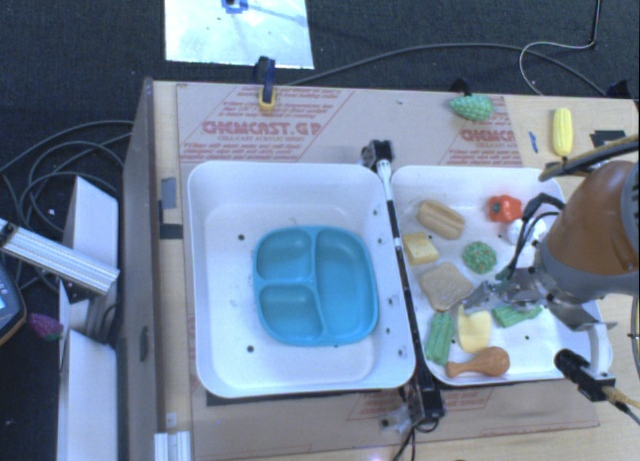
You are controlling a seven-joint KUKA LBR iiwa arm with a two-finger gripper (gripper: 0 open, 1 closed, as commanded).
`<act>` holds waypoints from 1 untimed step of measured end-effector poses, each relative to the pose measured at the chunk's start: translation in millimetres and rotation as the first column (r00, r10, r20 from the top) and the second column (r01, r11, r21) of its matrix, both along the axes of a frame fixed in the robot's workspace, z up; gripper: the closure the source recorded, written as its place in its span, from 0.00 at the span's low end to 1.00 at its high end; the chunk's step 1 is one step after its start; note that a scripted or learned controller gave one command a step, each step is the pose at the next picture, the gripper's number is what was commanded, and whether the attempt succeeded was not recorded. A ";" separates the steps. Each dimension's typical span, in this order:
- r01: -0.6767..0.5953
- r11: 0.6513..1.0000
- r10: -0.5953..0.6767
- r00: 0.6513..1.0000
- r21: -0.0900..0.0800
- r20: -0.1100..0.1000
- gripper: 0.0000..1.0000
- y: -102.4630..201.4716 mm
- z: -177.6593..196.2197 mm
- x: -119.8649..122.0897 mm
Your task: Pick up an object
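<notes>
Low over the right bin (575, 177) sits my gripper (497, 294), touching the bread slice (446, 286); whether it grips anything I cannot tell. Bread lies flat beside it, toward the divider. Around the bread: cheese cube (420, 248), hotdog bun (441, 218), tomato (504, 208), drumstick (478, 362) lying crosswise. Left bin (225, 189) holds a blue tray (315, 284).

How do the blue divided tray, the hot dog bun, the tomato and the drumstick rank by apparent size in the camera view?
1. blue divided tray, by far the largest.
2. drumstick and hot dog bun: look alike in size, so no ranking between them.
3. tomato, the smallest.
</notes>
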State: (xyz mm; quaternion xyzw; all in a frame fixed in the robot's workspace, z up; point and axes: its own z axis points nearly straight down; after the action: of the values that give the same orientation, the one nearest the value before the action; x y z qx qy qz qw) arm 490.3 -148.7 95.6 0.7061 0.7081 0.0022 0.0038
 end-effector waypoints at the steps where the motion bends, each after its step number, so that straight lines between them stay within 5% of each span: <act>1: -0.001 1.000 0.001 1.000 0.002 -0.005 0.00 29.5 17.2 94.3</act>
State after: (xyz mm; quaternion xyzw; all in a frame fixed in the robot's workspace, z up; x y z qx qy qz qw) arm 584.5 -119.2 112.8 0.7057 0.7085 0.0012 0.0013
